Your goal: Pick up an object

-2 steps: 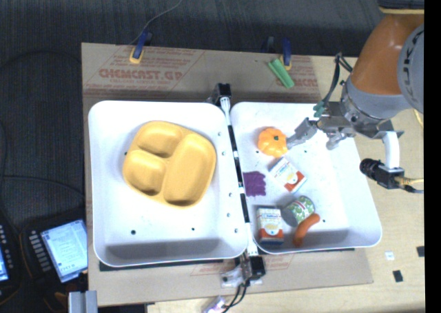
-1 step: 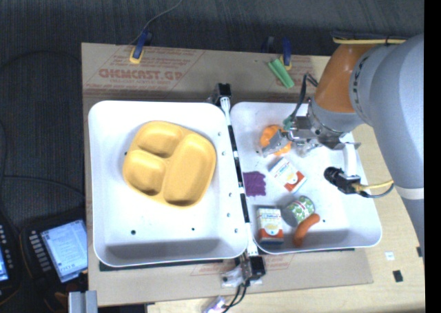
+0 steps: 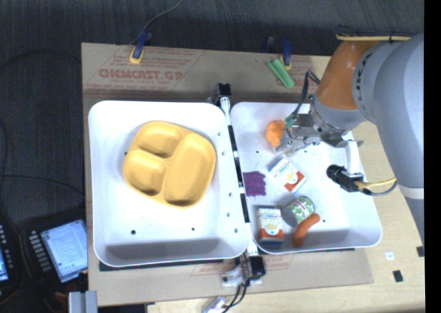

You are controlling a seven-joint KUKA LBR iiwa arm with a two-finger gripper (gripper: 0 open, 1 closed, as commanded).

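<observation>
My gripper (image 3: 295, 136) reaches down into the upper part of the right bin (image 3: 358, 225), under the grey arm with its orange band (image 3: 339, 84). Just left of it, touching or nearly so, lies a small orange fruit (image 3: 274, 132). Directly below the gripper is a white and orange packet (image 3: 289, 174). A purple lump (image 3: 253, 182) rests by the bin's left wall. At the front of the bin are a small orange-labelled box (image 3: 270, 223), a green round item (image 3: 299, 209) and a red-orange sausage shape (image 3: 306, 228).
The left bin (image 3: 110, 236) holds a large yellow sectioned plate (image 3: 169, 161). A black cable end (image 3: 343, 177) hangs over the right bin's right side. A green clip (image 3: 281, 73) and blue clamps sit on the cardboard behind the bins.
</observation>
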